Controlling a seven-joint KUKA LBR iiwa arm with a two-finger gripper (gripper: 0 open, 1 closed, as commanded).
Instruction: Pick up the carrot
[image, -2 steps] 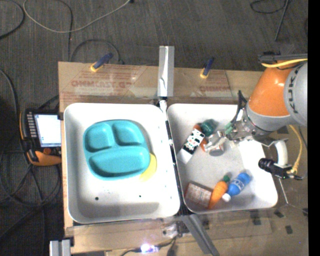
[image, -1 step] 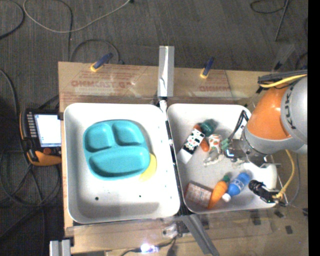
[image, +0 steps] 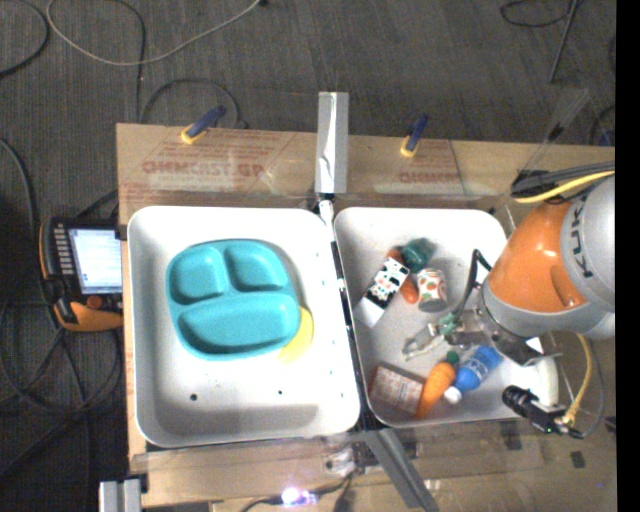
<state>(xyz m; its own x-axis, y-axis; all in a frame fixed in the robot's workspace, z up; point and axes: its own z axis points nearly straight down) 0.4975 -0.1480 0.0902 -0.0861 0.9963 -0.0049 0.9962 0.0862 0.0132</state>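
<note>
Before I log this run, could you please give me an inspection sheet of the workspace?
Surface: bench bears left bin and right bin.
Job's things: carrot in right bin, near front wall, beside blue bottle.
Clutter: teal tray over a yellow item in left bin; brown packet, small boxes in right bin.
Grippers: gripper just above carrot, nothing seen held.
Cables: on floor.
Surroundings: handheld screen left of bench.

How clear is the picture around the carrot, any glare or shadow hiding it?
Camera view: the carrot is evenly lit and free of glare, though soft and low in detail; the gripper above it looks blurry; faint shadow lies along the right bin wall.
</note>
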